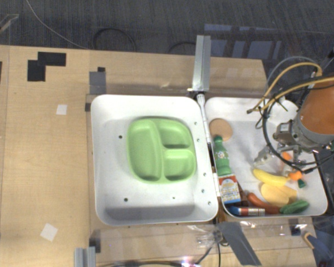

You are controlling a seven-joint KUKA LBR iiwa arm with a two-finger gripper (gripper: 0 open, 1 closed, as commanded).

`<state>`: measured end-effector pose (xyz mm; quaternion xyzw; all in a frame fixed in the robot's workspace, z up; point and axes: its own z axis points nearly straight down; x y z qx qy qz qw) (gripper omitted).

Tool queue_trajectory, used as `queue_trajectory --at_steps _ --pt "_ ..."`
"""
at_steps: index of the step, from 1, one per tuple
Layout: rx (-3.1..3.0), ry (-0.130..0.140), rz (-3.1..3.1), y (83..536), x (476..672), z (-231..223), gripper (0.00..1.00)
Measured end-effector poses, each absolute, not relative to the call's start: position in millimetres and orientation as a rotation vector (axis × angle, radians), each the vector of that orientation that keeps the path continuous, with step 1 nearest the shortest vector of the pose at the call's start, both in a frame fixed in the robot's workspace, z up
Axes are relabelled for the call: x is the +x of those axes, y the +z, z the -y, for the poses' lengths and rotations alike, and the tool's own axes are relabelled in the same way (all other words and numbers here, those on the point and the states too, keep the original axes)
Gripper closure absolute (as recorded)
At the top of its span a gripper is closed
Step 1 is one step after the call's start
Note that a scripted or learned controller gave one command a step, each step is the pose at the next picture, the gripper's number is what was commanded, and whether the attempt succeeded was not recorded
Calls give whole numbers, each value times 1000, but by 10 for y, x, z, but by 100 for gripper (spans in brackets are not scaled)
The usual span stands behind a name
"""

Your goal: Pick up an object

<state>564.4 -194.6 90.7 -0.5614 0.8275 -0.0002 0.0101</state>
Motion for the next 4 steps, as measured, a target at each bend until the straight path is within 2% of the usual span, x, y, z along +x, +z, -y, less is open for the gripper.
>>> queue_trajectory --at_steps 1,2,3,4 --pt "-1745 -16 -2579 1046 5681 1954 100" --pt "-2164 -17 -2262 2458 6612 2005 100" --pt "-2530 -9 -1850 2497 6705 2044 100" --pt "-2530 -8 -1851 2492 6704 2045 0"
